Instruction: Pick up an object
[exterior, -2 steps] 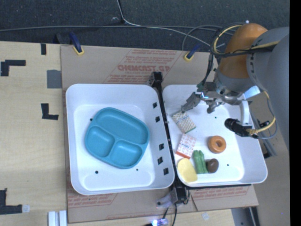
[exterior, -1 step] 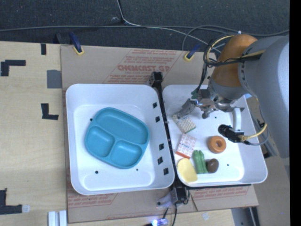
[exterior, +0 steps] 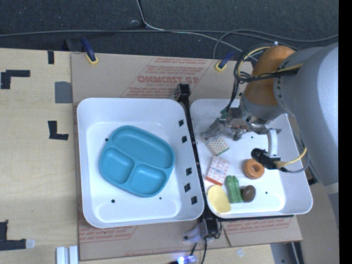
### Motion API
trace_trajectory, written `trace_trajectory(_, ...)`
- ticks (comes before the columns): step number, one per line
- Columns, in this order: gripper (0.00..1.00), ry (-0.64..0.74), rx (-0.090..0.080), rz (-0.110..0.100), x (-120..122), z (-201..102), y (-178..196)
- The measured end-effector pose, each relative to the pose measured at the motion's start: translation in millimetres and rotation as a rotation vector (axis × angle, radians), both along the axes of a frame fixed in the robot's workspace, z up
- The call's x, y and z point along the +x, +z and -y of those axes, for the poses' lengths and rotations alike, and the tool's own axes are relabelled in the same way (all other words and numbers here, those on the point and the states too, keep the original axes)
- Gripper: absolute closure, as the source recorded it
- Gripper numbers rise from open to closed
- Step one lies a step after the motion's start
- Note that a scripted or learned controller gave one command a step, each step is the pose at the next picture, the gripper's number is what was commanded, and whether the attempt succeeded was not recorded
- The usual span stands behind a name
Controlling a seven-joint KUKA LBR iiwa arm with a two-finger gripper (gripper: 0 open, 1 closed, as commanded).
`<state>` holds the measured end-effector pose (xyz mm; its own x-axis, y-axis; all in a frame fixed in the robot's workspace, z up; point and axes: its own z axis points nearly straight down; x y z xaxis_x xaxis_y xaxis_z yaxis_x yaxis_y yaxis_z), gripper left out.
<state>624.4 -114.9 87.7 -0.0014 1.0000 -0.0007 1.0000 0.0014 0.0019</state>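
1. Camera view: objects lie in the right bin [exterior: 291, 199], clustered toward its left and front. A checkered pad [exterior: 218, 145] sits nearest the gripper, just left of and below it.
2. Below the pad lies a red-and-white packet [exterior: 218, 170], tilted. In front of that: a yellow piece [exterior: 219, 199] at the bin's front-left, a green piece [exterior: 234, 189] touching its right side, and a brown lump [exterior: 248, 192] just beside the green one.
3. An orange ring [exterior: 253, 169] lies flat right of the packet, apart from it and above the brown lump.
4. Gripper [exterior: 237, 126] hangs over the back half of the right bin, above the pad and ring. Cannot tell its opening from this angle; dark metal parts overlap. Nothing is visibly held in it.
5. Arm [exterior: 308, 103] comes in from the right, the orange band [exterior: 268, 76] above the wrist, and covers the bin's back-right corner.
6. Left bin [exterior: 88, 147] holds a blue tray [exterior: 136, 160] with three compartments, lying flat near the centre, slightly rotated.
7. Both bins rest on cardboard [exterior: 159, 76] with red print, clamped at its back edge.
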Motion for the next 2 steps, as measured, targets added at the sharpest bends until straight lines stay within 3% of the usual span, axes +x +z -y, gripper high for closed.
trace_trajectory(1,1.0,0.003,0.002,0.012,4,-3,15)
trace_trajectory(2,1.0,0.001,0.0,0.001,8,0,59)
